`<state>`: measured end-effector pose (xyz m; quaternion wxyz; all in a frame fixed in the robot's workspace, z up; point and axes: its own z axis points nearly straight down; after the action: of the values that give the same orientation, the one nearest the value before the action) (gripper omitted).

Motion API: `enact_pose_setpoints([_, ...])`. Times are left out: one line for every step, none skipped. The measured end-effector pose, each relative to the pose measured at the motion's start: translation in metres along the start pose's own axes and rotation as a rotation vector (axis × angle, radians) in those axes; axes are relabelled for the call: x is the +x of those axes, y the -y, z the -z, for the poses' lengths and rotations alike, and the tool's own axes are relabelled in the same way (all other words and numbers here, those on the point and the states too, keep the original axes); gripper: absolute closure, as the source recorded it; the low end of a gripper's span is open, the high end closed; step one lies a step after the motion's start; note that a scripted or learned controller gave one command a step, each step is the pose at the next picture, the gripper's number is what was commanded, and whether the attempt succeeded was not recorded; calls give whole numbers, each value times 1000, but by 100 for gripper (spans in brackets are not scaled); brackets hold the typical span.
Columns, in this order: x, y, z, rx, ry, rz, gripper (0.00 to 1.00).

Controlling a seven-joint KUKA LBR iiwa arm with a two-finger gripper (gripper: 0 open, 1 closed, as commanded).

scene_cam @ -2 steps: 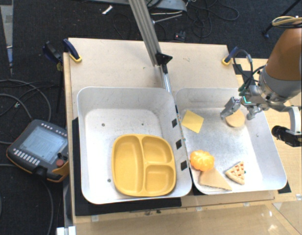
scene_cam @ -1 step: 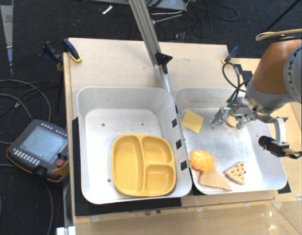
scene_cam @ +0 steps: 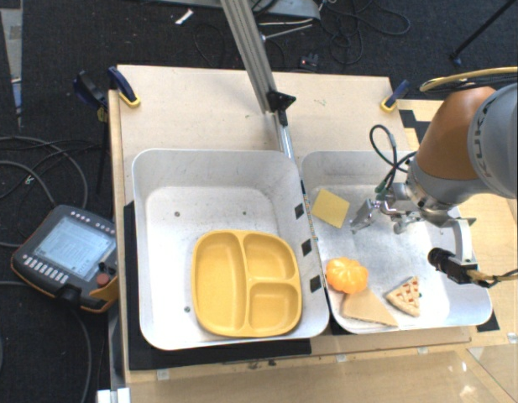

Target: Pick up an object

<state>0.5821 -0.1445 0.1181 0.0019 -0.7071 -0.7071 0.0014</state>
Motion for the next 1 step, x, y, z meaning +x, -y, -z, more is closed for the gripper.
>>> enact_pose_setpoints([1,0,-24,-2,1,0,0])
